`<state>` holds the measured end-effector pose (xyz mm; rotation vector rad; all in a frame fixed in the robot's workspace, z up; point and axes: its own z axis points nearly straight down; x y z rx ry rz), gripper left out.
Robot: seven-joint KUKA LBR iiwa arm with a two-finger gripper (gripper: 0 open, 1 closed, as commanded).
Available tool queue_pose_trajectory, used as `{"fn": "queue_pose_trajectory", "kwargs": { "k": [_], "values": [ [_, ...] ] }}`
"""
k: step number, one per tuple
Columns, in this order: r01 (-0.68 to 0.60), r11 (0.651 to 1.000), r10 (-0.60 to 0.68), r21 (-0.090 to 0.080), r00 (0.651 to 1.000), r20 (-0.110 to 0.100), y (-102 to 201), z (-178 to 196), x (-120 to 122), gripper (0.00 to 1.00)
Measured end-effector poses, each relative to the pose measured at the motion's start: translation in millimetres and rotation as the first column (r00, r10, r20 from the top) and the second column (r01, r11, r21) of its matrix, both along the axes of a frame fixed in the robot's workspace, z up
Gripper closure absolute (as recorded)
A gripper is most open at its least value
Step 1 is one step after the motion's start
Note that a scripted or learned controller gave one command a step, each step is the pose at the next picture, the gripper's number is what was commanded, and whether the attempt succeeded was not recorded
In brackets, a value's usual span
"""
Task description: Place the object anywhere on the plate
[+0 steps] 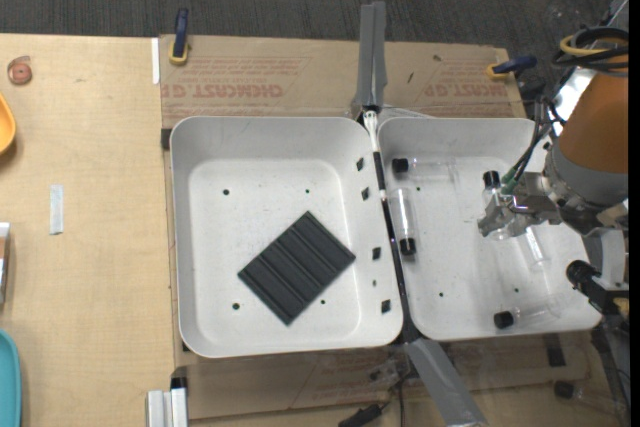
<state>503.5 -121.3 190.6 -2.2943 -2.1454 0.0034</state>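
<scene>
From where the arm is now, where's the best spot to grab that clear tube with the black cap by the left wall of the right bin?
Probably the tube at mid-length, gripper coming straight down with fingers across its narrow width. It lies flat, long axis running along the bin's left wall, so the wall-side finger has little room; the clear body is hard to make out.

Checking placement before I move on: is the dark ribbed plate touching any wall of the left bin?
Apart. The camera view shows the dark ribbed plate lying on the left bin floor, white floor visible around all its edges.
</scene>
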Motion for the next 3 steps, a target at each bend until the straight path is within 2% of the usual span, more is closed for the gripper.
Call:
{"fn": "queue_pose_trajectory", "kwargs": {
  "k": [1,2,3],
  "values": [
    [0.0,1.0,0.0,-0.001,1.0,-0.002,37.9,-0.3,94.2,1.0],
    [-0.001,1.0,0.001,-0.001,1.0,-0.002,123.3,58.3,44.4,1.0],
    [0.147,0.989,-0.147,-0.003,0.989,-0.005,216.2,-1.3,39.1,1.0]
  ]
}}
